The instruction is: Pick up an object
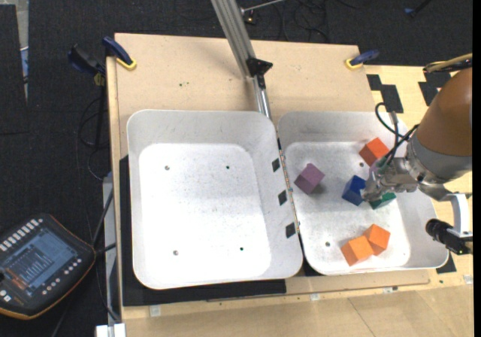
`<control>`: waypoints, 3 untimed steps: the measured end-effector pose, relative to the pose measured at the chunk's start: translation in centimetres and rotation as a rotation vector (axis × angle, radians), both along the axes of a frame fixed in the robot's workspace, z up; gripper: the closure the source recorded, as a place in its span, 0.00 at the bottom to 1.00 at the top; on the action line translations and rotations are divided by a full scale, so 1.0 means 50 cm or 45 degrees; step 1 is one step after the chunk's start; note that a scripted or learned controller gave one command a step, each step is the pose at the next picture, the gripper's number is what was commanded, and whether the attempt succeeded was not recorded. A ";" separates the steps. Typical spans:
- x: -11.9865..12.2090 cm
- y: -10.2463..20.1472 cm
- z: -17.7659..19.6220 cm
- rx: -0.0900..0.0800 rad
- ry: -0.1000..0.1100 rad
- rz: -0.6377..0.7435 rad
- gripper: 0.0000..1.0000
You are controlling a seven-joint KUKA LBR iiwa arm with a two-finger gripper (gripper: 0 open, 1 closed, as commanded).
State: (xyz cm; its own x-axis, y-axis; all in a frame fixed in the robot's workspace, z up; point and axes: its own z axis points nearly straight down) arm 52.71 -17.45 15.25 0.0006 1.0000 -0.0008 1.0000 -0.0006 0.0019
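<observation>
The right bin (pixel 331 253) holds several small blocks. A purple cube (pixel 309 177) lies near its left wall. A blue block (pixel 353 189) sits in the middle, with a green block (pixel 384 198) just to its right. An orange block (pixel 373 152) rests toward the back, and two more orange blocks (pixel 367 244) lie together near the front. My gripper (pixel 375 189) is down in the bin between the blue and green blocks, touching or nearly touching both. The wrist hides its tips.
The left bin (pixel 150 177) stands beside the right one on the wooden bench. A slanted metal pole (pixel 234 23) crosses the back. Blue clamps (pixel 119 50) grip the bench's rear corners. A teach pendant (pixel 37 262) lies at the lower left.
</observation>
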 end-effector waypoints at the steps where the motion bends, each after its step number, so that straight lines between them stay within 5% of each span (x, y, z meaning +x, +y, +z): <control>1: -0.014 0.008 0.111 -0.002 -0.006 0.004 1.00; 2: -0.011 0.008 0.153 -0.001 -0.003 0.004 1.00; 3: -0.021 0.113 0.175 0.003 0.001 0.010 1.00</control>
State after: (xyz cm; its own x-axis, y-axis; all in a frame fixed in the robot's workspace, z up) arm 51.65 -11.82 23.97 -0.0073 1.0000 0.0016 1.0000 0.0073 0.0013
